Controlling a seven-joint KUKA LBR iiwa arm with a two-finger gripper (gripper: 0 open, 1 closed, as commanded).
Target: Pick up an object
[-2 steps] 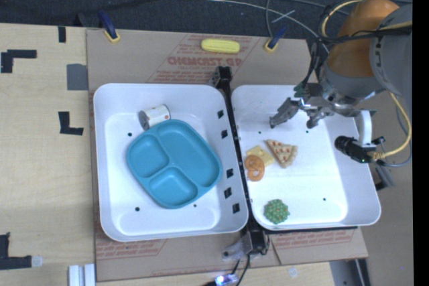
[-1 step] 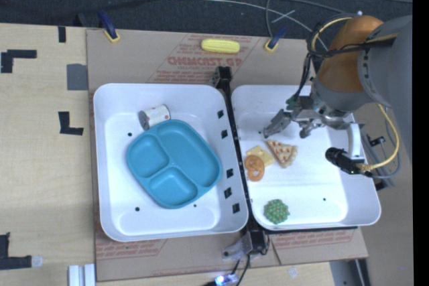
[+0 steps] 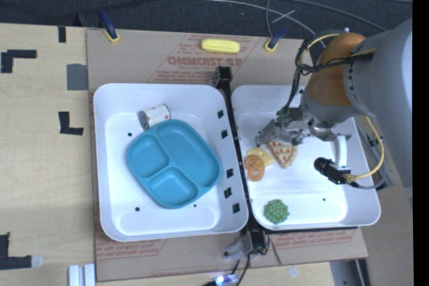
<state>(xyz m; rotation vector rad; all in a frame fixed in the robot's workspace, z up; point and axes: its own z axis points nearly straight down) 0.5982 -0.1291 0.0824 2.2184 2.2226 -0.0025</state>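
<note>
Toy food lies in the right-hand shallow white bin (image 3: 348, 211): a tan waffle-like wedge (image 3: 283, 152) near the bin's middle, a small yellow piece (image 3: 265, 157) just left of it, an orange ring-shaped slice (image 3: 255, 167) touching that piece on its near side, and a green bumpy ball (image 3: 276, 210) well apart toward the near edge. Directly over the wedge's far end sits the pincer (image 3: 280, 133) of the grey arm (image 3: 382, 77) with the orange band, low in the bin; how it is set I cannot tell. The left-hand white bin (image 3: 110, 211) carries a blue plastic tray with three compartments (image 3: 173, 162) and a small white cup on its side (image 3: 154, 116) just beyond it. On the cardboard sheet (image 3: 134, 53) covering the table, far of the bins, rests a yellow banana-shaped toy (image 3: 220, 45).
</note>
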